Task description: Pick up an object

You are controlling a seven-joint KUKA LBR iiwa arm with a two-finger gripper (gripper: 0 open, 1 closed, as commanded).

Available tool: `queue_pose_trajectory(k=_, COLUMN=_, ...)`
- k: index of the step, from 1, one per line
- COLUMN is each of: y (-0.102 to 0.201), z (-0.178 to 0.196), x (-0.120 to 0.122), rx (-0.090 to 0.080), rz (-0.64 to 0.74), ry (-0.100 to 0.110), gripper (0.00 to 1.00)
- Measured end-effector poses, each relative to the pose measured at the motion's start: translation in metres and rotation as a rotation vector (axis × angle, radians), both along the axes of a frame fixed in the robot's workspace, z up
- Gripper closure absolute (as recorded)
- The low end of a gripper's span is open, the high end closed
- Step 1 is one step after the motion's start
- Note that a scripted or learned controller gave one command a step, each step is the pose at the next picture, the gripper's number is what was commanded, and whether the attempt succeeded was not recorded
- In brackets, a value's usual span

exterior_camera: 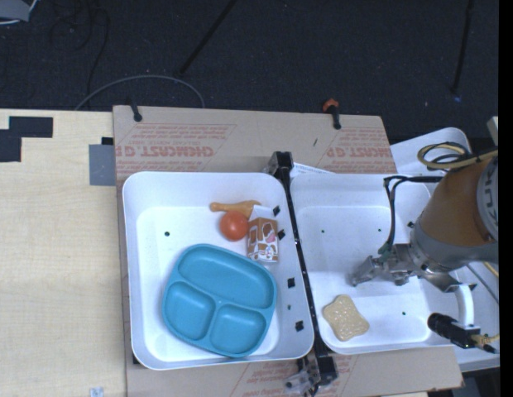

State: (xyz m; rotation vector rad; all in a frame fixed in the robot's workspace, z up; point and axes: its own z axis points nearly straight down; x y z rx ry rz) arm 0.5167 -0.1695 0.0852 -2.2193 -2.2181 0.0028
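Pale, flat, bumpy-edged cracker (346, 318)

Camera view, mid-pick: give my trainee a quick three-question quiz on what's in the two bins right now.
1. True or false: the blue divided plate lies in the right bin.
2. Which item shares a bin with the gripper?
A. tomato
B. cracker
C. small carton
3. Fill in: the tomato touches the ______ edge of the carton.

Key: 1 false, it lies in the left bin; 2 B; 3 left.
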Motion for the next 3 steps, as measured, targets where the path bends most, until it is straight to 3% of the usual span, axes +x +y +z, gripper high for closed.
queue_pose_trajectory(k=1, y=-0.002, z=0.013, x=0.001, rx=-0.001, rz=-0.005, ry=-0.003, gripper=1.00)
queue_pose_trajectory(k=3, y=-0.011, z=0.130, x=0.000, rx=-0.002, rz=0.001, ry=-0.005, gripper=1.00)
